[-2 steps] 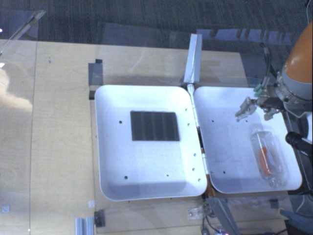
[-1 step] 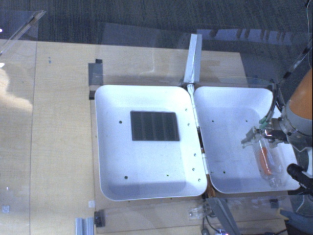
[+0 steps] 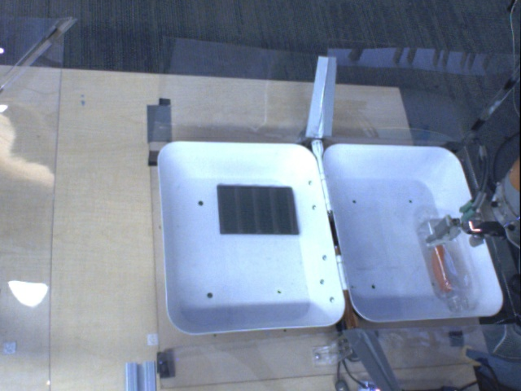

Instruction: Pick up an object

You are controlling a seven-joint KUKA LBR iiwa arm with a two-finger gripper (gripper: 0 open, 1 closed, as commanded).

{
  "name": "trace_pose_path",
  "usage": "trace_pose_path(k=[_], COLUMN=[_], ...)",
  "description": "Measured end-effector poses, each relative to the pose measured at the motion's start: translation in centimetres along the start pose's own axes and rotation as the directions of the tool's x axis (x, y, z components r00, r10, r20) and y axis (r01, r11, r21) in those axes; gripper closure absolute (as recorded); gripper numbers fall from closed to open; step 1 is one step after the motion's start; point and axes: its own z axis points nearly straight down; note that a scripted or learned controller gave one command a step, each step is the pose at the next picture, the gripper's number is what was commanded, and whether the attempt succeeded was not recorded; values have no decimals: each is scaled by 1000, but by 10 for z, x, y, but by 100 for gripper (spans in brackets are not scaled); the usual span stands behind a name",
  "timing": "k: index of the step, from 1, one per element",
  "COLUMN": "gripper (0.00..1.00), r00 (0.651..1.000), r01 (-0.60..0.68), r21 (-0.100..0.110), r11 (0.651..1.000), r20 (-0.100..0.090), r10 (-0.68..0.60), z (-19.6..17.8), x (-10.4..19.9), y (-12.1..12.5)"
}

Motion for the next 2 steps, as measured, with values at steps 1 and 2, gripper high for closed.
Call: trace_pose_path(k=[1, 2], gripper=[0, 0], r00=[999, 999], r01=[32, 53], r21=[-1, -10], r11=[999, 999], r20=[-1, 2], r10=[-32, -53], z=[85, 101], x=[6, -6], y=[0, 25])
